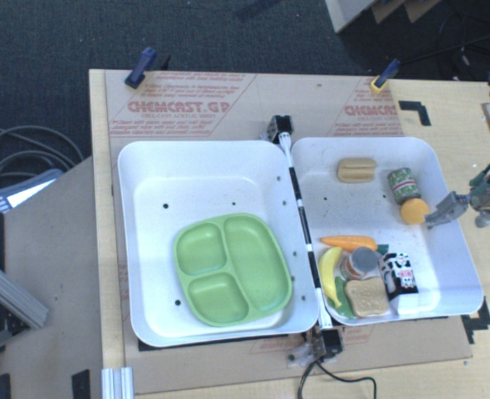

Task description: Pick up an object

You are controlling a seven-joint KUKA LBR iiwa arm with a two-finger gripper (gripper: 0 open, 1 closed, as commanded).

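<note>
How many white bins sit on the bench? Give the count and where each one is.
2. The left bin holds a green divided plate. The right bin adjoins it and holds the food items.

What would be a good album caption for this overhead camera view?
Gripper reaching into the right bin of toy food, beside the orange; green divided plate in the left bin.

The gripper [461,206] hangs at the right bin's [444,160] right wall. Just left of its fingers [441,212] lies a round fruit [414,211], a can [402,184] behind it. Further left sits a bun [356,170]; a divided tray [231,268] lies in the left bin [145,189].
</note>
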